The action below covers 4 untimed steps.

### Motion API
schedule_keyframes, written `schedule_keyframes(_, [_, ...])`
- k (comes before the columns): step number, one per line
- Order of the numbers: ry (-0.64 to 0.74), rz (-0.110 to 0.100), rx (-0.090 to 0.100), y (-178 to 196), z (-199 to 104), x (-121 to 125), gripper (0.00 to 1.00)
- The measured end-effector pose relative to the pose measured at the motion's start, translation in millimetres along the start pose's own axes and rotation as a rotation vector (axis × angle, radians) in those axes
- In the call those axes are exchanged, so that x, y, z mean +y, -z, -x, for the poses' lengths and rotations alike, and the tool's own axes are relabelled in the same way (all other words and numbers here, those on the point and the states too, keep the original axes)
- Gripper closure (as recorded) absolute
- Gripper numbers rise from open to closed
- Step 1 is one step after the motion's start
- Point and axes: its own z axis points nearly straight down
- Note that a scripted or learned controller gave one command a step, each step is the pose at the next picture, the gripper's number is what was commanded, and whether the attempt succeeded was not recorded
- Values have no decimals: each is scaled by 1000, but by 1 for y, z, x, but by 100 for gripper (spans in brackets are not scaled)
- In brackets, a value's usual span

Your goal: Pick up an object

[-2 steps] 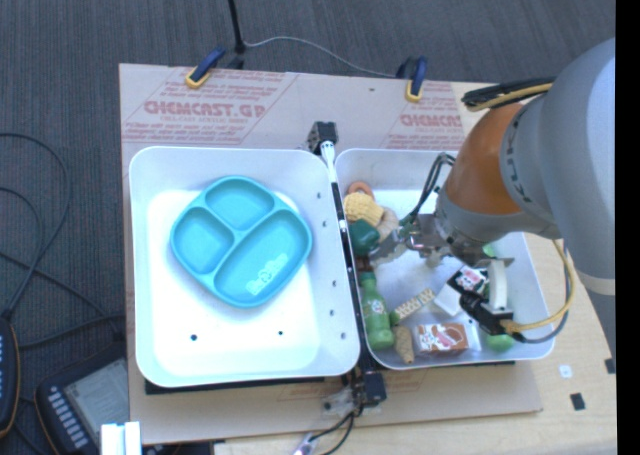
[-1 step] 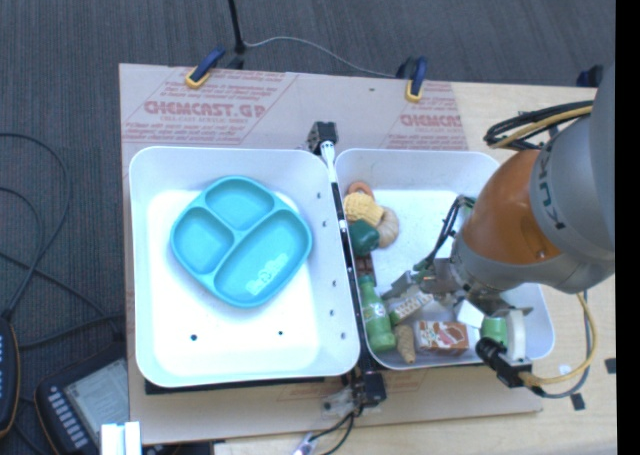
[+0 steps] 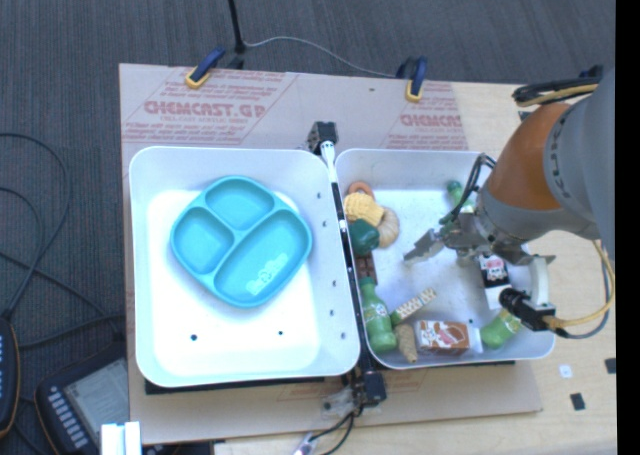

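Approach step, by my reading: gripper (image 3: 430, 243) hangs low in the right bin (image 3: 420, 165), nothing between the fingers. Fingers look parted, one prong (image 3: 418, 251) reaching toward the bin's middle, though the slant and the wrist's bulk make this a poor read; call it probably open.

No single target is named, so any piece in the bin counts. Candidates relative to the fingers:
- yellow toy (image 3: 362, 208) and a dark green piece (image 3: 364, 236), beyond the fingertips toward the divider, near but apart.
- tan round piece (image 3: 387, 226), just past the fingertips, closest of the lot.
- beige bar (image 3: 417, 302), below the fingers on bare bin floor.
- brown carton (image 3: 442, 337), further below, against the near wall.
- green bottle (image 3: 375, 315), along the divider, below and beyond the fingers.
- lime-green piece (image 3: 500, 329), behind the fingers at the near corner.

Left bin (image 3: 150, 273) carries a blue divided plate (image 3: 241, 240), well apart from the arm.

Next move calls for: centre the fingers over one piece, likely the tan one, descend until they straddle it, close, then lift straight. Crowding by the divider may block one finger.
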Motion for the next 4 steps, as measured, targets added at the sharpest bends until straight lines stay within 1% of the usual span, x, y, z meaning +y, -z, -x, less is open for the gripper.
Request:
schedule_keyframes(1, [5, -3, 10, 88, 50, 0, 0])
schedule_keyframes(2, [2, 4, 0, 9, 54, 42, 0])
schedule_keyframes(3, [2, 2, -9, 17, 56, 41, 100])
schedule_keyframes(4, [-3, 1, -11, 114, 1, 45, 100])
